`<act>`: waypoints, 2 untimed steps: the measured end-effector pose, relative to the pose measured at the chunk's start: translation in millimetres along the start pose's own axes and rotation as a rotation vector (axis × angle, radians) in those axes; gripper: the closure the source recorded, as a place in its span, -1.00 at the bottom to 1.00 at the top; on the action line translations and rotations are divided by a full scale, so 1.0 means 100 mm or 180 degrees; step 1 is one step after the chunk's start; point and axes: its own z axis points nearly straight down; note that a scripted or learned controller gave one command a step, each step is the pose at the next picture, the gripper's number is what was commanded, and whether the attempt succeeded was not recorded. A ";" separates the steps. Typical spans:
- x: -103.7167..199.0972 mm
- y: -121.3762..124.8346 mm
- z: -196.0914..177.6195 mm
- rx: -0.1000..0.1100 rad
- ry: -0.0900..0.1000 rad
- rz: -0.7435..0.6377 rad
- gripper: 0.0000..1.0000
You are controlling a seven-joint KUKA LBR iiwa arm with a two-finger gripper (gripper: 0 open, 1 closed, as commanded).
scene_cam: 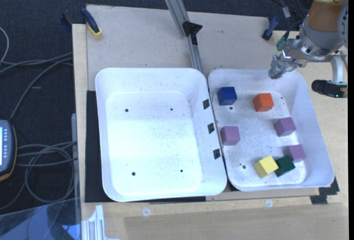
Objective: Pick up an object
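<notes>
The right bin (307, 102) holds several small cubes: a blue one (226, 95), an orange one (263, 102), three purple ones (229, 135) (284, 126) (296, 152), a yellow one (266, 166) and a dark green one (285, 165). My gripper (276, 72) hangs over the bin's far rim, up and to the right of the orange cube. Nothing shows between its fingers. The tips are small and close together.
The left bin (110, 89) sits beside the right one. A slanted metal pole (176, 0) rises behind the two bins. Blue clamps (91, 21) (270, 27) grip the board's far edge. Cables lie on the floor at left.
</notes>
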 end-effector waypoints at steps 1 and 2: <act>0.02 -0.06 -0.50 0.0002 0.0000 0.0002 1.00; 0.02 -0.04 -0.79 0.0006 0.0000 0.0001 1.00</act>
